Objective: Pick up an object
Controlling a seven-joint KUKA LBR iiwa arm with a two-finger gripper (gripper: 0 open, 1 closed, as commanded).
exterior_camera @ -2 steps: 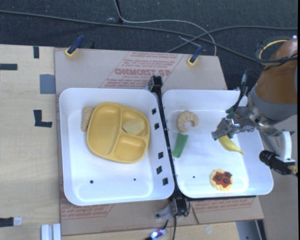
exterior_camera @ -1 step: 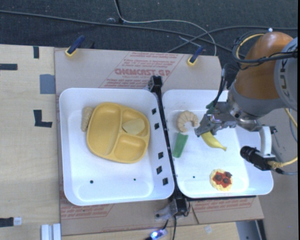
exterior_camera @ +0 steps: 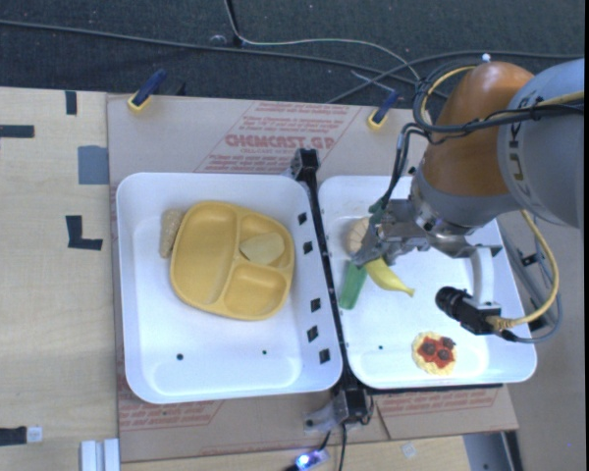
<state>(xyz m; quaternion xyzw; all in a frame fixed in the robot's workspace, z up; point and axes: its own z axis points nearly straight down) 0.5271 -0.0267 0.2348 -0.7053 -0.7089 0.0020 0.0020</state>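
I had the tool point(exterior_camera: 378, 246) low in the right bin point(exterior_camera: 510, 366), over the banana point(exterior_camera: 391, 280); its grip state I could not tell. Next: confirm capture, then lift.

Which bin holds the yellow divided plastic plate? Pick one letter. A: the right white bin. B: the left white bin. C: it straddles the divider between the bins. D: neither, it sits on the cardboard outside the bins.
B: the yellow divided plastic plate lies flat inside the left white bin, apart from the divider, while the gripper is over the right white bin.
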